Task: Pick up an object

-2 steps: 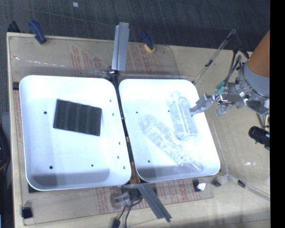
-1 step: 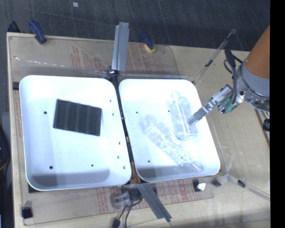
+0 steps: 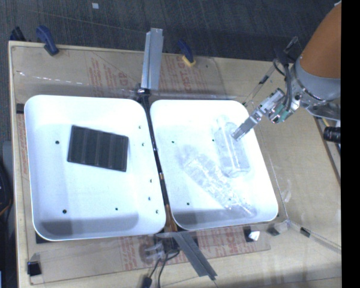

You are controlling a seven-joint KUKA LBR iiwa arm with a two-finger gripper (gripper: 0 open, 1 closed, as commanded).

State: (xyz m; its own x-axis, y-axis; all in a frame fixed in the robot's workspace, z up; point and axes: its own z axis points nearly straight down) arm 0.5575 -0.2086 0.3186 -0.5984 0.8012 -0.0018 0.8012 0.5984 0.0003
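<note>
Clear plastic bottle (image 3: 231,149), smooth and rounded, lies beneath the gripper (image 3: 238,131); its state unclear.

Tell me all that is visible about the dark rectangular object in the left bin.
The dark rectangular object is a flat grey-black slab with faint ribs running across its short side. Its material cannot be told; it looks matte. It lies flat on the floor of the left bin, in the upper-left part, slightly turned so that its right end sits lower in the view. Nothing else touches it.
</note>
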